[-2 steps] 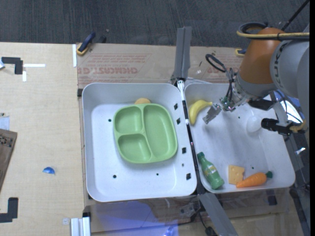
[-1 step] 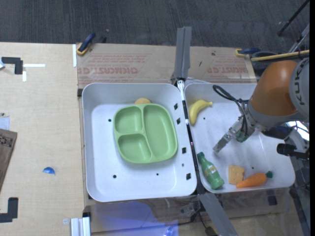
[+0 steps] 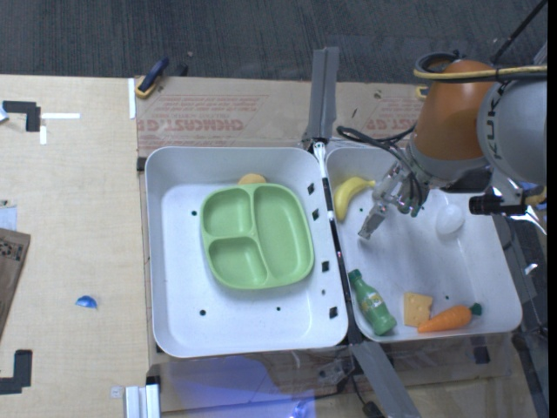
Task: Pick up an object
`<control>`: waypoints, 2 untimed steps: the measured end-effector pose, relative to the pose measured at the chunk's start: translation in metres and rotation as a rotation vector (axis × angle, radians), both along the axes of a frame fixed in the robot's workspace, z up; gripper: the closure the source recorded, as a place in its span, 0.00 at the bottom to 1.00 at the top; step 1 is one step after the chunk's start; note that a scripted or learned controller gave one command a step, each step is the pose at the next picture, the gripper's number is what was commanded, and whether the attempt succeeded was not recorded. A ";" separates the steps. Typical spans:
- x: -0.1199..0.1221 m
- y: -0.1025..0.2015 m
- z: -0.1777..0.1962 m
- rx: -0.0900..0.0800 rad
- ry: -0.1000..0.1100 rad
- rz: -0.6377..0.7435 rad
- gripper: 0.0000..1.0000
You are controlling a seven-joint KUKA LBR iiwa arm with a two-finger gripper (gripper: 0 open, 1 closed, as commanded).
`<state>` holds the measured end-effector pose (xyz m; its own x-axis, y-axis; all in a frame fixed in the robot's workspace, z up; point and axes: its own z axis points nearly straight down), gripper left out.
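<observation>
The gripper (image 3: 376, 219) is seen low over the right bin (image 3: 487, 268), just right of the banana (image 3: 347, 195); nothing is seen between its fingers, and whether they are parted or closed cannot be told from this view, and no object is judged to be held. The banana, taken here as the likely target since it lies nearest the gripper, rests in the bin's upper left corner, close against the wall that divides the two bins. It is judged light, smooth-skinned and somewhat slippery, and, if a toy, stiff; a grasp across the middle of its curve, fingers closing on the narrow sides, is judged best, though the nearby wall may hinder one finger. Other candidates are noted along the same bin's front edge: a green bottle (image 3: 372, 302) lying on its side at the left, a yellow block (image 3: 417, 307) and a carrot (image 3: 448, 318), the last two close together or touching. The bottle is judged round and prone to rolling; the carrot is tapered, so it would be best taken at its thick part. A green plate (image 3: 258, 235) with three compartments lies in the left bin (image 3: 174, 259), with a small yellow thing (image 3: 251, 179) partly hidden behind its far rim.
</observation>
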<state>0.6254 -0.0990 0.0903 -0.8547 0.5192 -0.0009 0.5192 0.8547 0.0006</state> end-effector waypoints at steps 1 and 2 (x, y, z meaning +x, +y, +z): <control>0.014 0.006 0.000 -0.001 0.001 -0.422 0.00; 0.001 0.015 0.099 -0.002 0.004 -0.465 0.00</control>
<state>0.6268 -0.0841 0.1897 -0.5313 0.8472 0.0006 0.8472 0.5313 -0.0030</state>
